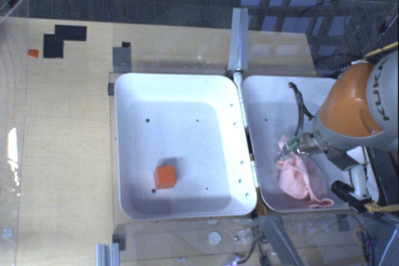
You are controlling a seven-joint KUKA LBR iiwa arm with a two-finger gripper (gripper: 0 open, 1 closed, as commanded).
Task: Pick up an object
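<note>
Gripper (293,147) low over pink cloth (298,176) in right bin (265,103); finger state impossible to tell. Best pinching a raised fold, then lifting straight.

Worktop (62,152): pale wood, seen from above at a slant. Two shallow white bins sit on it side by side, edges touching: left bin (134,134), right bin (262,103). A grey post (238,40) stands at the far end of the seam between them. A small grey block (122,57) sits just beyond the left bin's far-left corner. Near the far-left corner of the worktop: black patches (62,39) and, beside them, a small orange square (33,53).
</note>
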